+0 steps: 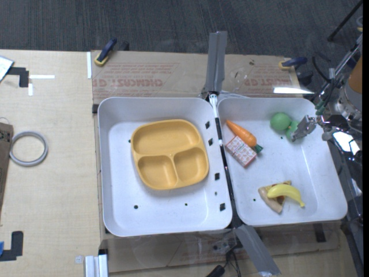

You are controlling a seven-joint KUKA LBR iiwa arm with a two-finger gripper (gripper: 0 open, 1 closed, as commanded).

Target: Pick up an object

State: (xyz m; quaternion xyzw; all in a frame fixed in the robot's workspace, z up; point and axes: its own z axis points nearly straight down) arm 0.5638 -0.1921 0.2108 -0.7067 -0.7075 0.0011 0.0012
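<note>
Nearest you, at the front of the right bin [323, 212], you have a banana [290, 193] lying across a tan slice of bread [271, 199], the two touching. Further back in that bin, a small red-and-white box [240, 151] lies flat just in front of a carrot [242, 134], and the two seem to touch at the box's upper edge. Toward the back right you will find a green ball [281, 122], close to the bin's far wall.

The end effector [304, 127] sits just right of the green ball, low over the bin's right side, with a grey finger [301, 130] angled down toward the ball. Nothing shows between the fingers, and you cannot tell from here how wide they stand.

In the left bin [115, 212], you see a yellow divided plate [170, 153] with three compartments, resting near the middle.

On the tabletop [52, 212] to the left, well apart from both bins, lies a roll of tape [27, 148]. Along the far edge, a blue-and-yellow clamp [106, 51] grips the cardboard sheet [150, 77] behind the bins.
</note>
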